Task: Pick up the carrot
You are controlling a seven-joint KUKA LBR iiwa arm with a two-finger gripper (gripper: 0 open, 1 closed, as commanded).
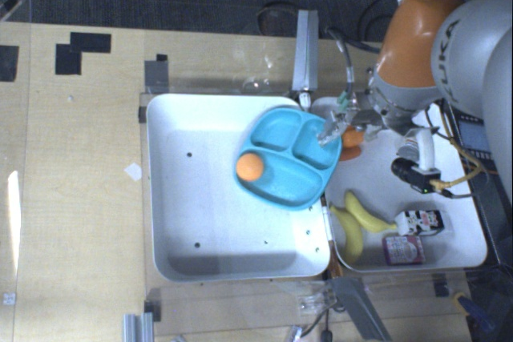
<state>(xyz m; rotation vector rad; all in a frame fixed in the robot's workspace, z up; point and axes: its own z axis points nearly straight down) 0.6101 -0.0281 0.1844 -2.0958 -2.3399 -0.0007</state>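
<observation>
the grey kuka arm with its orange band reaches in from the right and hangs over the seam between the two shallow white bins, its two-finger gripper low at the right edge of a light blue plastic divided tray. the metal fingers blur into the tray's rim and the clutter of cables and fittings around the wrist, so whether the tool is released, clenched or grasping something cannot be told. just to the right of the gripper, touching or nearly touching it, a small orange shape peeks out from under the wrist in the right bin; it may be the carrot, but most of it is hidden and its outline is too short to be sure. the tray lies tilted across the upper right of the left bin, overlapping the divide, and a round orange ball-like fruit sits in its left compartment. in the right bin a yellow banana lies near the left wall, and a small dark printed carton and a purple-brown pouch rest at the lower right, their labels unreadable. the arm's bulk covers the top of the right bin.
</observation>
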